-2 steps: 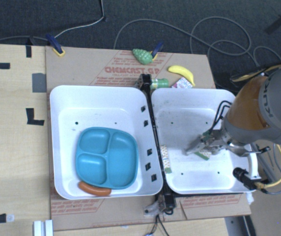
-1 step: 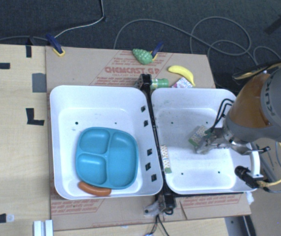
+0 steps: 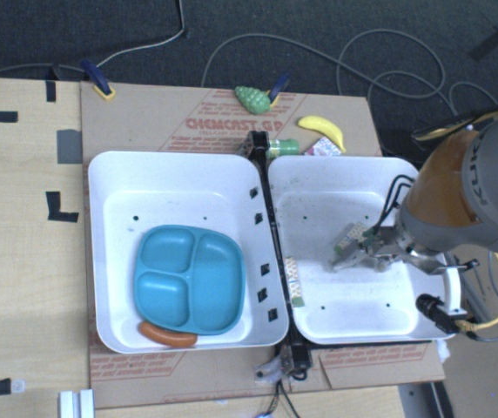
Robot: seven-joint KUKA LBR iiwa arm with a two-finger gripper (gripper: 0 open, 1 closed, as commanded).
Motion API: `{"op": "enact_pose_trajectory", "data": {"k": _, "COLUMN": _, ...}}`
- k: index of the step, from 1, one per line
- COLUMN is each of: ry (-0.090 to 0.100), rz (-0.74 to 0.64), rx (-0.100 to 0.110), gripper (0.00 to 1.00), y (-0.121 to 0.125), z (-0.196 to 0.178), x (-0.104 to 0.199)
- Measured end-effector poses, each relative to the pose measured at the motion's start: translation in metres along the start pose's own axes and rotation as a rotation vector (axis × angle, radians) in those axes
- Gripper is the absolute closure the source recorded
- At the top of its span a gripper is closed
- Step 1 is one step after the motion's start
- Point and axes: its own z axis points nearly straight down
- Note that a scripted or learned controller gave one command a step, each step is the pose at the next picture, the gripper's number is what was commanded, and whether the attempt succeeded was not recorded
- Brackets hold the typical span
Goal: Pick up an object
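**Blue plate and sausage in the far bin**

Blue, three-sectioned plate (image 3: 189, 279) lies in the left bin (image 3: 110, 233), well left of the pincer (image 3: 346, 252); an orange sausage (image 3: 168, 335) touches its near edge. The pincer hangs low over the right bin (image 3: 319, 322), fingers' spread unreadable, bare white floor all around it.

Your candidates: a blue divided plate (image 3: 189, 279) lies flat in the left bin (image 3: 110, 233), and an orange sausage-shaped piece (image 3: 168, 334) sits on its side touching the plate's near edge. A yellow banana (image 3: 322, 131) and a green lumpy item (image 3: 252, 99) (can't tell what it is) rest on the cardboard just behind the bins, near each other.
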Motion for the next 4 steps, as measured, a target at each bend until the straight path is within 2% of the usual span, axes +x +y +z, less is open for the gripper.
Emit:
{"op": "enact_pose_trajectory", "data": {"k": 1, "ry": 0.001, "rz": 0.000, "rx": 0.004, "gripper": 0.00, "y": 0.031, "z": -0.052, "x": -0.048}}
{"op": "enact_pose_trajectory", "data": {"k": 2, "ry": 0.002, "rz": -0.002, "rx": 0.002, "gripper": 0.00, "y": 0.063, "z": 0.010, "x": 0.012}}
{"op": "enact_pose_trajectory", "data": {"k": 3, "ry": -0.001, "rz": -0.002, "rx": 0.000, "gripper": 1.00, "y": 0.063, "z": 0.000, "x": 0.011}}
{"op": "enact_pose_trajectory", "data": {"k": 4, "ry": 0.004, "rz": -0.003, "rx": 0.005, "gripper": 1.00, "y": 0.075, "z": -0.059, "x": 0.069}}
